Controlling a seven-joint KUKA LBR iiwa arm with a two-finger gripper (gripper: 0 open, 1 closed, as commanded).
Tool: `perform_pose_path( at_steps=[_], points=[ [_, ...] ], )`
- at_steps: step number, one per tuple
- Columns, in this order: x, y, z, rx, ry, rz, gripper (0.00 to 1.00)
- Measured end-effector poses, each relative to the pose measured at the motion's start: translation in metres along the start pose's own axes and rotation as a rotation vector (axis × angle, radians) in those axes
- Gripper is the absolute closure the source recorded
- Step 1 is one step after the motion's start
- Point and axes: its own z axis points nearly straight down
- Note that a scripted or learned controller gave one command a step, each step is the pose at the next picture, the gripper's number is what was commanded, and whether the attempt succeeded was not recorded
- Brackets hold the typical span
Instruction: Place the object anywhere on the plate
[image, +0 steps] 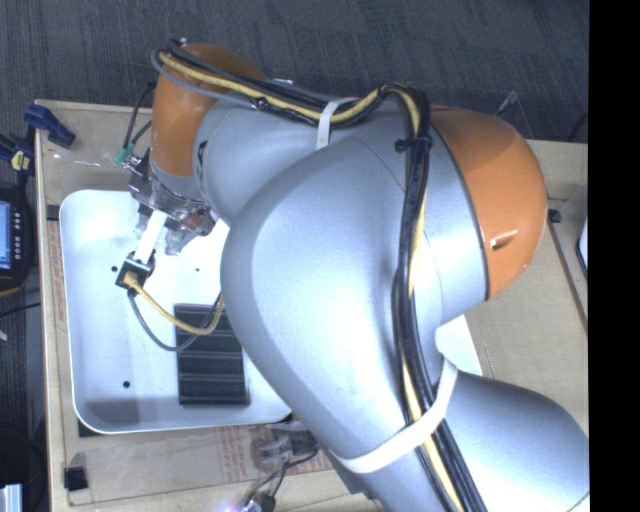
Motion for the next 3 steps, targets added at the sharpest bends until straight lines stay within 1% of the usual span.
perform_pose_path(
  at_steps=[1, 2, 3],
  points=[
    [-0.038, 0.028, -0.087, -0.005, 0.002, -0.471, 1.0],
    [-0.048, -0.029, 0.039, 0.0, -0.001, -0.296, 1.0],
    [0.009, -0.025, 0.027, 0.003, 0.0, -0.514, 1.0]
  ],
)
